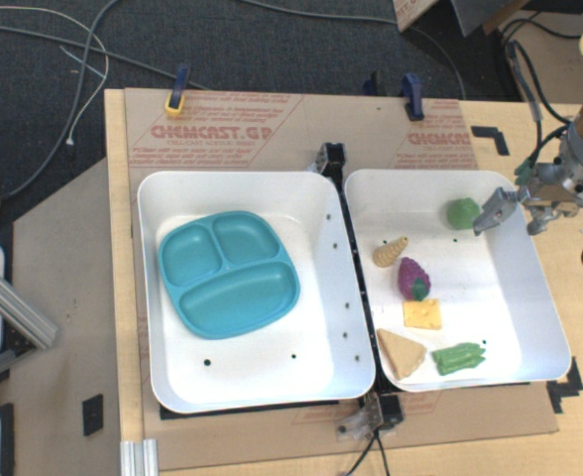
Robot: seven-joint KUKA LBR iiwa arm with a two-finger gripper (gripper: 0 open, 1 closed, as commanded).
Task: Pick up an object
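The round green object (461,212) lies free on the floor of the right bin (529,286), toward its two o'clock corner, not yet lifted. The gripper (515,212) hangs just beside it at its three o'clock, jaws spread and holding nothing, so the whole grasp is left to do. At seven o'clock lie a purple piece (412,277) and a yellow block (422,313).

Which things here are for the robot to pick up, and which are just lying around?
For the job: tool; round green toy; toy cone; purple toy; yellow block; tan wedge; leafy green toy.

Just lying around: blue divided plate; cables; clamps.
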